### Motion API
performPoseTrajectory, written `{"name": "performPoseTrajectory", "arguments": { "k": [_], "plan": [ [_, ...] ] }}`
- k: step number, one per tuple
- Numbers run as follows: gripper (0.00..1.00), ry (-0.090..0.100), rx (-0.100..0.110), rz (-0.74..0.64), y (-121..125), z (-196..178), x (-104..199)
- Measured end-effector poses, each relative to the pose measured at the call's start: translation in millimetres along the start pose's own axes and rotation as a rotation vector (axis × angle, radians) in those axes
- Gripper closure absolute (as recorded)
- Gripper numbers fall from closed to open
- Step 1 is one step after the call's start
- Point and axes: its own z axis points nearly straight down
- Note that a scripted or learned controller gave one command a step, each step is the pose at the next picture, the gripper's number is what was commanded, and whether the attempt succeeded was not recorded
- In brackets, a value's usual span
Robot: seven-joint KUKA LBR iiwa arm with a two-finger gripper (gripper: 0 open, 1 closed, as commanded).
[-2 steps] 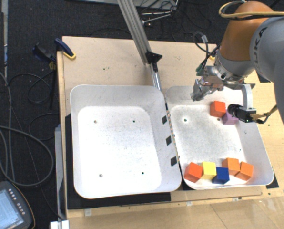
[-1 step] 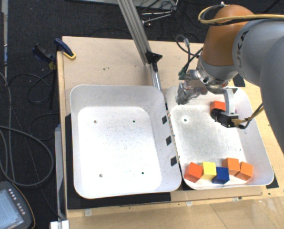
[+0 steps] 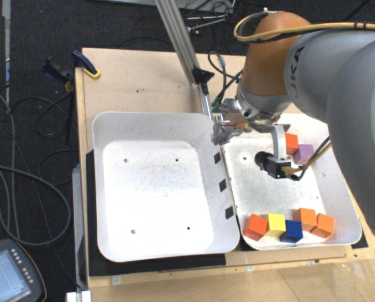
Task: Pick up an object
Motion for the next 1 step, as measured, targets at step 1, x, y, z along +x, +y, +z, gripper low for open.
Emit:
{"name": "performPoseTrajectory", "arguments": {
  "k": [1],
  "plan": [
    [1.0,0.0,-0.004,0.0,-4.2,-17.4,51.3]
  ]
}}
